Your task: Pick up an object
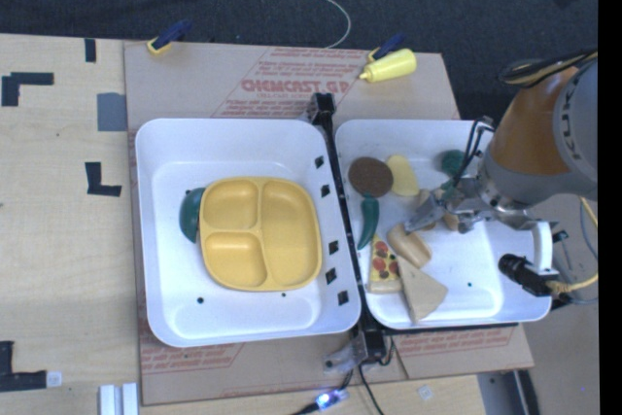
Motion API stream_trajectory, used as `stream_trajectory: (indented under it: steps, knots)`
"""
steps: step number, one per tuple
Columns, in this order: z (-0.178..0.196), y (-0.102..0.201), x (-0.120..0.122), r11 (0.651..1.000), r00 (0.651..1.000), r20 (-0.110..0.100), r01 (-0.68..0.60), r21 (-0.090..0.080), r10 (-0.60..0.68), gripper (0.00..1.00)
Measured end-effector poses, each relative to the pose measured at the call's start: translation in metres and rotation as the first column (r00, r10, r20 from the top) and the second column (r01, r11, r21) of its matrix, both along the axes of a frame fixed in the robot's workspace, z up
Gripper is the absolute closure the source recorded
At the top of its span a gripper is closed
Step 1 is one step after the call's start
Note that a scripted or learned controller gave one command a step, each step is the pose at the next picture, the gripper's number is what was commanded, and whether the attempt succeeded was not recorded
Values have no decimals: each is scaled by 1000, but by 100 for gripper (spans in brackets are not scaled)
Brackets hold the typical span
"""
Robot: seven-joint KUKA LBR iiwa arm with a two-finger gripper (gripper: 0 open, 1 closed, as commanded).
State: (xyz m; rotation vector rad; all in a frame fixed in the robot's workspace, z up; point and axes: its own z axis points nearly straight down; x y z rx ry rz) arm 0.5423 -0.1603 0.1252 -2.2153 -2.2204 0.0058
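Both bins are white: left bin (155,209), right bin (486,282). The divided plate (260,233) is yellow; the object (190,214) partly under its edge is dark teal. The disc (370,176) is brown, the chili pepper (368,221) green, the pizza slice (385,266) tan with red spots. The arm (544,126) is grey with an orange band. The clamp (391,65) is yellow.

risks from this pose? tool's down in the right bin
1. The tool sits amid close-packed items: a bread-like piece, a brown disc and a pale yellow piece. It may well nudge or pinch the wrong one.
2. The tan wedge and pizza slice lie flat against the right bin floor, so the fingers could slide off.
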Motion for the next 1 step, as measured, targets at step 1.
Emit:
stream_trajectory:
  steps: [1]
  knots:
    - [-41,0,1,1000,1000,7,2,-2,-2,0]
